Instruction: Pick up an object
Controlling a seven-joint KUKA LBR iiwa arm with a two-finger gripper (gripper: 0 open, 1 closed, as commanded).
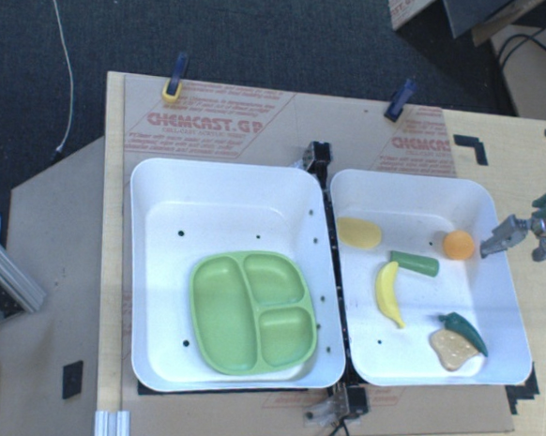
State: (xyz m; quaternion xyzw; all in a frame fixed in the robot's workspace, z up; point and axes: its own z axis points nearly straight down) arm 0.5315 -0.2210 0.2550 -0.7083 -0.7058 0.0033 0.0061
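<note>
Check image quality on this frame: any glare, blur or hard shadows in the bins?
Camera view: even, soft light and only faint shadows under the banana and green tray. Both white bins read bright, with the right bin near washed out along its walls. Small items stay sharp enough; the gripper at the right edge is soft and low in detail.

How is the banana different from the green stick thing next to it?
The banana is yellow; the green stick is dark green. The banana is curved, while the green stick is straight. The banana runs up and down in the picture, but the green stick lies sideways, just above the banana's top end. The banana looks a bit longer. Both lie in the right bin, near its middle.
</note>
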